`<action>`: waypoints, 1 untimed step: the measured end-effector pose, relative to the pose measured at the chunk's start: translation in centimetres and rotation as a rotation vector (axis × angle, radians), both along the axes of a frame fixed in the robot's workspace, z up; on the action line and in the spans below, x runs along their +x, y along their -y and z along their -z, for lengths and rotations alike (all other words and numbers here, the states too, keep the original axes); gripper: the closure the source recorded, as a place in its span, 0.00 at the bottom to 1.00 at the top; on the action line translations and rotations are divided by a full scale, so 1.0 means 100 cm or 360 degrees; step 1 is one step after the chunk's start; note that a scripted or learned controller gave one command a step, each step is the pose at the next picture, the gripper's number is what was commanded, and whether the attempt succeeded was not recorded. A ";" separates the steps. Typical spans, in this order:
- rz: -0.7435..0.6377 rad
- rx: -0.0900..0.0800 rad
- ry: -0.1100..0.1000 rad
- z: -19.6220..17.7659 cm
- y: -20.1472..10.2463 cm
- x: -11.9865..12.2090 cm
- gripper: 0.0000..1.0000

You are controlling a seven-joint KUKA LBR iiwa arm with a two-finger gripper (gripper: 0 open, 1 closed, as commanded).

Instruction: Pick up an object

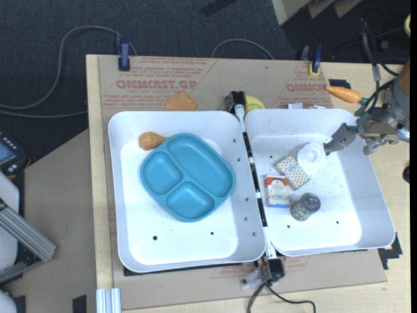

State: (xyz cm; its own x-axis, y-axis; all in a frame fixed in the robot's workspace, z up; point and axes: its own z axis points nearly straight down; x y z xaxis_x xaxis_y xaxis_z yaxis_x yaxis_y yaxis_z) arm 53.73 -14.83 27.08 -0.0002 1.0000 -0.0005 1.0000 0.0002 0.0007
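Note:
The right bin (365,220) holds a white bottle (311,157), a patterned packet (292,171), a small red and white box (277,190) and a dark round jar (304,207). My gripper (356,141) hangs over the bin's upper right part, just right of the white bottle. It is open, its fingers are spread and nothing is between them. One dark finger (339,137) points toward the bottle without touching it. In the left bin (130,233) lie a blue divided plate (187,176) and a small orange-brown lump (152,139).
Behind the bins on the board lie an orange piece (180,102), a yellow object (253,103) and a toy carrot (343,94). Blue clamps (124,52) hold the board's far edge. The rims between the two bins (253,175) run down the middle.

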 end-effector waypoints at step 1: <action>-0.0001 0.0010 -0.0025 0.141 -0.036 -0.030 0.00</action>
